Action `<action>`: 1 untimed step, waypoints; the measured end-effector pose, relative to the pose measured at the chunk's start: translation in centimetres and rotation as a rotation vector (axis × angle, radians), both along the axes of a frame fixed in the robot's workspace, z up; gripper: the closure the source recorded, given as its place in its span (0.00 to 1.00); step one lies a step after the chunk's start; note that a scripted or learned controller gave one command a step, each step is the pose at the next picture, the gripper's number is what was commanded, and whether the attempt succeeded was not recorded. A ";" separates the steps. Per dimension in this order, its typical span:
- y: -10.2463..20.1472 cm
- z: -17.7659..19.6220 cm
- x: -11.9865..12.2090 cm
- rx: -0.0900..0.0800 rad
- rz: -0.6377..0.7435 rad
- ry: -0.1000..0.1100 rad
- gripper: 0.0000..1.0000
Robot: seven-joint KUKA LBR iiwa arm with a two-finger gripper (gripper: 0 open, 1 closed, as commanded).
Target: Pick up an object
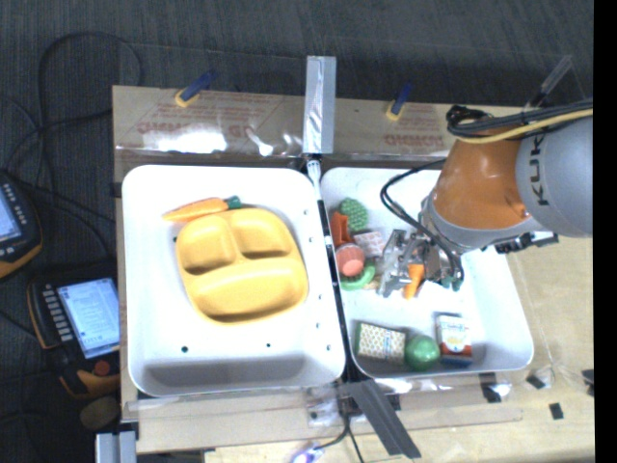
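Seen from above at a slant: two shallow white bins side by side on a desk, with the right bin (pixel 511 340) as the landmark. Reaching in from the right bin's far right corner, a grey arm with an orange band (pixel 482 186), ending in a gripper (pixel 413 276) low over the middle of that bin. Between the gripper's metal parts, a small orange piece (pixel 415 280), possibly a toy carrot, standing roughly upright; hard to tell whether pinched or merely behind the fingers, and the finger spread cannot be made out. Just to the gripper's left, toward the right bin's left wall, a pink round toy on a green ring (pixel 352 263), with a green knobbly toy (pixel 354 212) beyond. Along the right bin's near wall, a patterned packet (pixel 380 340), a green ball (pixel 421 352) and a small carton (pixel 452 338). Left of the right bin, a yellow divided tray (pixel 241 263) with a carrot (pixel 198 207) at its far edge.
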State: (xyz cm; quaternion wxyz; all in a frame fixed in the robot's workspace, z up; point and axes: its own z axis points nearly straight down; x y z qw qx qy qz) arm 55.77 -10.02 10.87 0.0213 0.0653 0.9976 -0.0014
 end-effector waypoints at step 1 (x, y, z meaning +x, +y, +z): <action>0.8 11.8 -4.1 0.010 -0.251 0.040 1.00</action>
